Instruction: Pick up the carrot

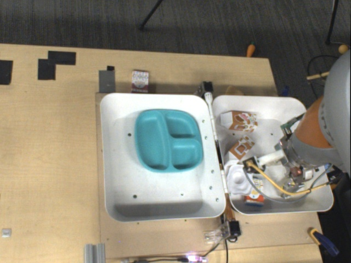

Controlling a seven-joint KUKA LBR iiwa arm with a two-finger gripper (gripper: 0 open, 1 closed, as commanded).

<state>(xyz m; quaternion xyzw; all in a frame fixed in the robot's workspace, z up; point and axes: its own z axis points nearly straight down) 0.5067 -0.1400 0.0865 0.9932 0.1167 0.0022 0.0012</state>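
Pincer, low in the right bin among cables; whether its fingers are wide or narrow cannot be told. No carrot can be made out; clutter lies beside it. Risk: closing on a packet or snagging the yellow cable. Bin walls crowd it; the left bin with the teal tray offers room.

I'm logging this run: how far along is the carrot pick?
Done: the grey arm has reached over the right white bin, its wrist low among the clutter near the front. In hand: nothing I can confirm; no carrot can be made out between the fingers. Left: locating, gripping and lifting it. The teal divided plate sits in the left white bin.
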